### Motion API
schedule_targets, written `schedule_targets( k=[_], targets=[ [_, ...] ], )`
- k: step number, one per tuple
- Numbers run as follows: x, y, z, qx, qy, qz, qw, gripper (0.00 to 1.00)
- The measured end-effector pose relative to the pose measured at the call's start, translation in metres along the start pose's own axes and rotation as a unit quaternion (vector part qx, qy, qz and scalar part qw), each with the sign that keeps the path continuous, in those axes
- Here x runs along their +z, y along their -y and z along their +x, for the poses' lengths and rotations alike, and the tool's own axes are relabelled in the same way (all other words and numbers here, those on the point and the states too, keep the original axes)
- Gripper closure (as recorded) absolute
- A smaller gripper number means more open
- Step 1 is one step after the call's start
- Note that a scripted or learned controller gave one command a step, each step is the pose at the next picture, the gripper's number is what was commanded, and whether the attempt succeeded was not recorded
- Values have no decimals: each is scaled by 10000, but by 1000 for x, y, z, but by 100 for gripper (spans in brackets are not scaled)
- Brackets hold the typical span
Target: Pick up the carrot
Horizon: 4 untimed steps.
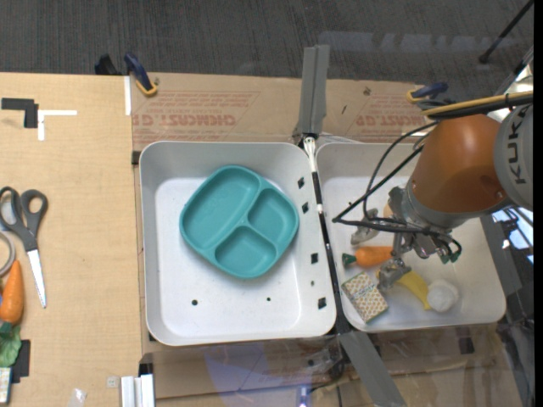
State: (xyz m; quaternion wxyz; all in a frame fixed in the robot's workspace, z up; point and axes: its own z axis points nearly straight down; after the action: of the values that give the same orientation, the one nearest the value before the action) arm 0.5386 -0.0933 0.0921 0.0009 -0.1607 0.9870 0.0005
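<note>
The bench (pixel 68 227) carries two shallow white bins side by side. The left bin (pixel 161 312) holds a teal three-compartment plate (pixel 240 220), set near its centre and turned at a slant. The right bin (pixel 484 308) holds the smaller items, grouped toward its near edge.

The arm (pixel 458 164), grey with an orange band, reaches over the right bin from its outer side. The gripper (pixel 394 270) hangs low over the bin floor, near the middle of the bin. Whether its fingers are open or closed cannot be told at this scale; cables and linkage crowd the wrist.

The carrot (pixel 373 256), an orange piece, lies on the floor of the right bin, toward the dividing wall, just beside the gripper on the side nearer that wall. Nothing indicates that it is lifted.

A patterned packet (pixel 365 296) lies toward the near corner by the dividing wall, a yellow piece (pixel 415 285) sits near the near edge, and a white round object (pixel 442 295) rests just beyond it.

Judged from this arrangement, the approach appears complete, while the grasp and the lift remain to be done.
</note>
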Motion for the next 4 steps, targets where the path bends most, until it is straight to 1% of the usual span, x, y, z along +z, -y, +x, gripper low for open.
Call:
schedule_targets(
  k=[1, 2, 3, 4],
  targets=[
    [0, -12, 29, 34, 0, 1, 10000, 0],
    [-1, -8, 24, -2037, 10, 4, 9790, 0],
    [-1, -12, 42, -1071, 16, 8, 9942, 0],
    [0, -15, 42, -858, 18, 9, 9963, 0]
  ],
)
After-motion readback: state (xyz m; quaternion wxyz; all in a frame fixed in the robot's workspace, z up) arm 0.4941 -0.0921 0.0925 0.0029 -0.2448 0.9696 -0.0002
